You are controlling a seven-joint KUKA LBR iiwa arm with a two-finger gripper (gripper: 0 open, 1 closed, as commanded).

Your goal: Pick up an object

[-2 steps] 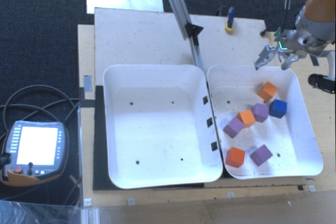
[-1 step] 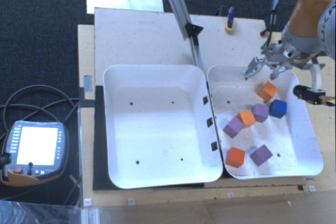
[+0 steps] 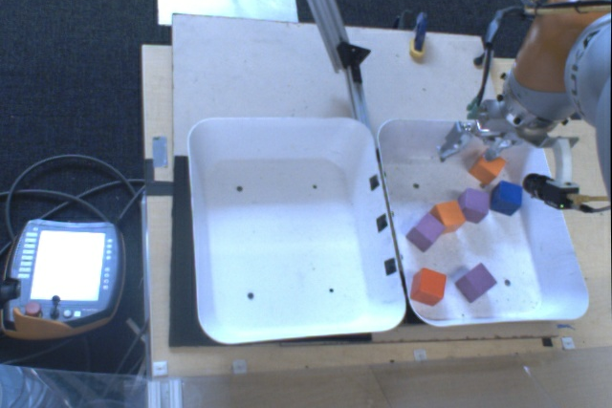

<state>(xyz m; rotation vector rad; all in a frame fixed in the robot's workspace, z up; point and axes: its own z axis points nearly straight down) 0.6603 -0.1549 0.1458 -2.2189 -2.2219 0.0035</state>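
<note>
Nearest the camera, at the front of the right bin [image 3: 570, 293], an orange cube [image 3: 429, 286] and a purple cube [image 3: 475, 281] sit side by side, a little apart. Behind them a cluster runs up toward the arm: a second purple cube [image 3: 426, 231] touching a small orange cube [image 3: 448, 215], which touches a third purple cube [image 3: 474, 204], with a blue cube [image 3: 507, 198] just beside that. Farther back lies one more orange cube [image 3: 488, 170], the closest piece to the gripper [image 3: 475, 139].

The gripper hovers over the back of the right bin, just above and behind that far orange cube. Its fingers look spread and nothing sits between them, so no object is picked up yet. All seven cubes rest on the bin floor.

The left bin [image 3: 206, 205] lies well apart from the action. By my judgement the task is at its start: descent, closing on a cube and lifting are all left, and the far orange cube seems the likely target.
</note>
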